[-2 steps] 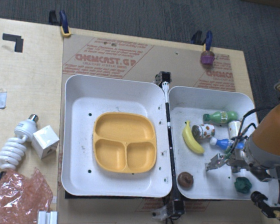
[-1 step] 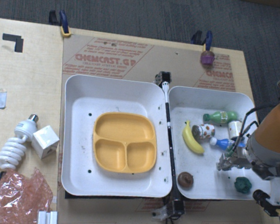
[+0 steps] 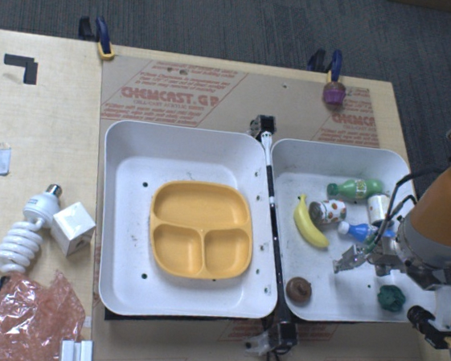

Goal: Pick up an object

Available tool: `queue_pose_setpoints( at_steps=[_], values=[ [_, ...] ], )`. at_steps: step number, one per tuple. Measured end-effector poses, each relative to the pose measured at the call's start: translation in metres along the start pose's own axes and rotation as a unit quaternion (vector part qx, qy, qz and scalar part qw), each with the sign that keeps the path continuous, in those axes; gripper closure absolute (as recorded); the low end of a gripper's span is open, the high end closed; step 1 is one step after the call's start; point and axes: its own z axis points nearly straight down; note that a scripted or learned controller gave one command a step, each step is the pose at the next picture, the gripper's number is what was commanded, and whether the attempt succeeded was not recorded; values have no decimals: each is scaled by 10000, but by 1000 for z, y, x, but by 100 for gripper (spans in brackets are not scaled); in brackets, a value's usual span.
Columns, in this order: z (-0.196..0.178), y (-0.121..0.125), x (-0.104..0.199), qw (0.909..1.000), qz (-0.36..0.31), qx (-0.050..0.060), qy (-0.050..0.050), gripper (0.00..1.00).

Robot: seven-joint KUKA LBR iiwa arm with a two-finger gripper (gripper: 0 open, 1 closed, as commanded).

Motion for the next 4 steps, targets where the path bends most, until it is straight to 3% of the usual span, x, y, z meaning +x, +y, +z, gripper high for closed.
queue_pose_setpoints(
  at_steps=[1,2,3,4],
  values=[
    [10,-9,39,10000,-10,9,4,0],
    [0,-8,39,10000,-6,-7,-1,100],
    [0,-8,39,10000,-6,-6,0,0],
    [10,-9,75,10000,-11,7,4,0]
  ],
)
